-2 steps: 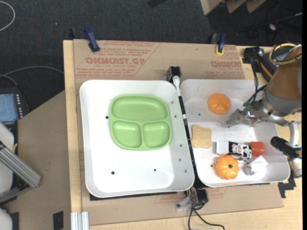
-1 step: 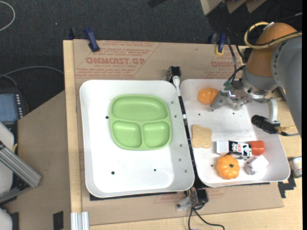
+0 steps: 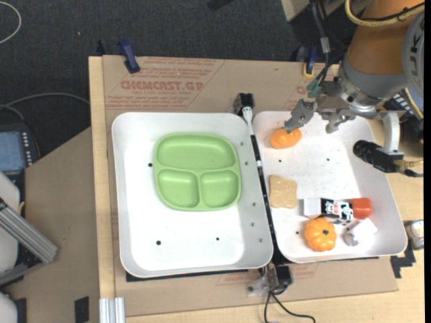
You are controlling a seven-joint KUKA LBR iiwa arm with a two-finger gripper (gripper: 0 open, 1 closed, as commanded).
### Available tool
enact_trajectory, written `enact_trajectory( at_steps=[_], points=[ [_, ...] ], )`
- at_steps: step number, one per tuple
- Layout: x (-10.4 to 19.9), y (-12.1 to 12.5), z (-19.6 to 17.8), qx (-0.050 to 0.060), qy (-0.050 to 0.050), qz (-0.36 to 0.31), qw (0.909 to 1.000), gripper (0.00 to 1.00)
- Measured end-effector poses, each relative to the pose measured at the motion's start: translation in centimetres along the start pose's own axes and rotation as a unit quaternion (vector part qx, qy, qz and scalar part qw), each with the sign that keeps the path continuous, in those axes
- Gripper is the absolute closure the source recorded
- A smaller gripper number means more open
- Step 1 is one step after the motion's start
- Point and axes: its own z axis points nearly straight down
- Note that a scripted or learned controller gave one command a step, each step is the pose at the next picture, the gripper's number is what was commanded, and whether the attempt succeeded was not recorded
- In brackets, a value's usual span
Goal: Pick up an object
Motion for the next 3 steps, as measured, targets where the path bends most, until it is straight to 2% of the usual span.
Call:
enact_trajectory(
  at_steps=[1,2,3],
  points=[
    [7.6,-7.2,-2.7,0.009,0.001,0.001,1.0,0.0],
    [9.9,-12.0,-5.8,0.008,0.0,0.003,1.0,0.0],
    [9.8,-11.7,-6.6,0.007,-0.001,0.004,1.0,1.0]
  ],
)
